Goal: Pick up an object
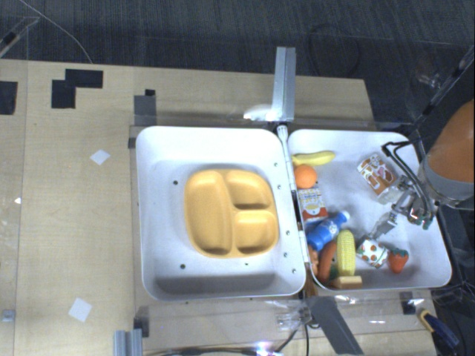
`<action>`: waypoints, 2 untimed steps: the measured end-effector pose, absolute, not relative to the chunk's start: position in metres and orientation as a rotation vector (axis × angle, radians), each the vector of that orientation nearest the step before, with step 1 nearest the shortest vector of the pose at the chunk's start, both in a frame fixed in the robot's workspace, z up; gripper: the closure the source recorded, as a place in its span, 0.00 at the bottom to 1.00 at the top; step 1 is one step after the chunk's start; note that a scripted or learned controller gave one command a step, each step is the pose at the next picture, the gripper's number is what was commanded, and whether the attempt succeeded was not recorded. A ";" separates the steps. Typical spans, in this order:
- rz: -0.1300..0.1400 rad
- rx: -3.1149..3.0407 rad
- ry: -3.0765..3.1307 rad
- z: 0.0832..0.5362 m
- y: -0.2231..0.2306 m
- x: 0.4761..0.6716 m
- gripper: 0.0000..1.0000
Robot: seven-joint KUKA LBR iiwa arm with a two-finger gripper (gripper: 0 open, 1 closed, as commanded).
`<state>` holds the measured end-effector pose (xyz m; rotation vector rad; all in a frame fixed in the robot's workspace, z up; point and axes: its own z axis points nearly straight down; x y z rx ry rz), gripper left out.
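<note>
Pick not done yet. Gripper [386, 225] hangs low over the right bin [438, 273], right of middle; whether it's apart or together can't be told, and nothing visible is clamped in it. All candidates sit in that bin: banana [314, 156], orange [305, 176], blue bottle [326, 231], corn [346, 249], snack packet [376, 173], a small die-like cube [373, 254] just below the gripper. Left bin [156, 199] holds the yellow tray [228, 211]. Likely still approach phase; grasp and lift remain.
</note>
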<state>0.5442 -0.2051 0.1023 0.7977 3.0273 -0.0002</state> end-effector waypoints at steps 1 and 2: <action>0.000 0.798 3.027 0.102 -0.205 0.544 0.00; 0.000 0.798 3.028 0.102 -0.205 0.544 0.00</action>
